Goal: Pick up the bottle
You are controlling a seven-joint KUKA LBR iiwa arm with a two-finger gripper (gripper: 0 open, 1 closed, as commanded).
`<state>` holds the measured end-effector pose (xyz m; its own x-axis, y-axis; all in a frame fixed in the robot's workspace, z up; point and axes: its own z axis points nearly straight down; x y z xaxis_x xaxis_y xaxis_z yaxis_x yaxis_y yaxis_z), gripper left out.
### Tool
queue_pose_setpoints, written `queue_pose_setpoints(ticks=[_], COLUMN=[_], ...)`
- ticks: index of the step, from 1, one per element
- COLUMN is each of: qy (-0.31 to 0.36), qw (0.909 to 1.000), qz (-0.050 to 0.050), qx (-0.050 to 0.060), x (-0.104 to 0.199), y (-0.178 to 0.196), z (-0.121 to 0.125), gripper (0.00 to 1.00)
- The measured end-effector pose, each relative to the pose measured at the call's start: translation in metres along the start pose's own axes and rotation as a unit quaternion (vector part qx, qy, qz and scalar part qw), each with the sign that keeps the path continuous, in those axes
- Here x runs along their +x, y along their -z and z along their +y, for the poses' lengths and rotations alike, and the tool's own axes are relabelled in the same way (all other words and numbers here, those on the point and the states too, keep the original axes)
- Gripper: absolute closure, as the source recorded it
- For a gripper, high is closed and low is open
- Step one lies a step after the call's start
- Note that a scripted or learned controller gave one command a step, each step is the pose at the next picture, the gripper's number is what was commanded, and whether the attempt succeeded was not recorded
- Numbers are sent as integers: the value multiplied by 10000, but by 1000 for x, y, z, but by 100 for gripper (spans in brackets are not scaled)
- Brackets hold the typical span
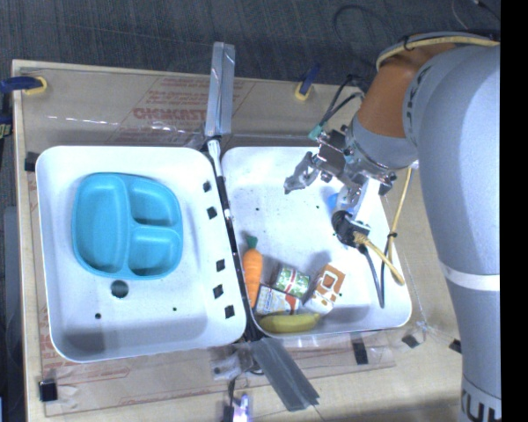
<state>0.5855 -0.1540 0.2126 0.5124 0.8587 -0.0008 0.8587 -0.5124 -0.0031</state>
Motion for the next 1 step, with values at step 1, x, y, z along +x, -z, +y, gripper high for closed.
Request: queue_pose_setpoints(ticks=[1], qy=[-509], qw=[9987], qz=[1], qx=[-7], x=[-46], y=[-2], z=[14], gripper=[0])
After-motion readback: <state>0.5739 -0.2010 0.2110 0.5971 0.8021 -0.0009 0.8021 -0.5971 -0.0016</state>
